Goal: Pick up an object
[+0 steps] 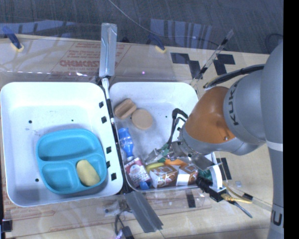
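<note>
Down over the right bin, toward its near edge, with the arm's orange band covering the right half of that bin. Gripper set low at the heap of packets there, mostly hidden beneath the wrist; whether spread or pressed together, cannot tell, and nothing seen held.

Likely the step in hand: settling on one piece of the heap. Nearest candidates: the orange piece just beside the gripper, the brown cartons touching it along the near edge, and the red-and-white packet at the near left corner. All crowded and overlapping, so a poor place for a clean close.

To do it well:
- Pick a single piece with free sides, not a seam between two.
- Come down straight, centred, long side across the grip.
- Keep off the bin's near wall.
- Lift slowly and check that something comes up.

Easier picks farther off: the blue bottle along the left wall, and two tan round pieces touching near the far left corner, well apart from the heap.

Left bin: blue divided tray with a yellow lump in its near right compartment.
</note>
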Controlling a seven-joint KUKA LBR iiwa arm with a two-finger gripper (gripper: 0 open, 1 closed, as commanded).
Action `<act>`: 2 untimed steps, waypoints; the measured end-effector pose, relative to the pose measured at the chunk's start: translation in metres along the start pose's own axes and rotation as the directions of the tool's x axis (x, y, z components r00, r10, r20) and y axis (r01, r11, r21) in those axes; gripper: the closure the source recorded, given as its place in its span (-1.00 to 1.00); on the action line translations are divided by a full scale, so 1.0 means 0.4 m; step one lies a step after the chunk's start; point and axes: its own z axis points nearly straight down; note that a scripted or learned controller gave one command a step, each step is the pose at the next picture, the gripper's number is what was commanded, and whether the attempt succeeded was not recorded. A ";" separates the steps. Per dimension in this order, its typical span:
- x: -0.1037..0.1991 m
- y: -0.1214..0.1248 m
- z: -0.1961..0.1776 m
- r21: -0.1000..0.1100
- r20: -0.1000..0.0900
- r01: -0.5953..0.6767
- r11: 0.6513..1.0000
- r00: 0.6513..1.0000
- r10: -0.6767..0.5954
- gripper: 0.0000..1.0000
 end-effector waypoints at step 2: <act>0.066 0.248 -0.013 -0.010 0.016 0.004 1.000 1.000 -0.003 -1.00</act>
